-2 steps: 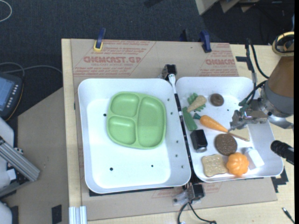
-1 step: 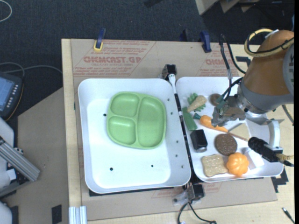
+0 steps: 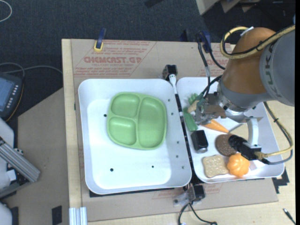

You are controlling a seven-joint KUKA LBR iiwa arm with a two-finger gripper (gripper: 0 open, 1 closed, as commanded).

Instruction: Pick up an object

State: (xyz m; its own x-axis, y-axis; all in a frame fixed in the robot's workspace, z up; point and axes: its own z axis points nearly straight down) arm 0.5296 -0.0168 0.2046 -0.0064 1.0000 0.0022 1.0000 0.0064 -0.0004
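Where the grey arm with its orange band [image 3: 248,64] bends down over the right shallow white bin [image 3: 276,130], the gripper [image 3: 206,110] sits low among the objects, and its wrist hides so much of it that its state cannot be made out. Just beside it lie a green plastic piece [image 3: 190,121] and an orange carrot-shaped toy [image 3: 216,125], the carrot partly tucked beneath the wrist. Nearer the front of this bin rest a small black rectangular block [image 3: 200,140], a brown round disc [image 3: 225,145] partly covered by a black cable fitting, a tan slice-of-bread toy [image 3: 214,166] and an orange pumpkin-shaped toy [image 3: 237,165]. The left shallow white bin [image 3: 93,153] holds a pale green divided plastic plate [image 3: 137,120] lying flat. Both bins sit side by side, touching, on a brown cardboard sheet [image 3: 117,57] printed with red lettering. Around it spreads dark blue carpet [image 3: 70,8].
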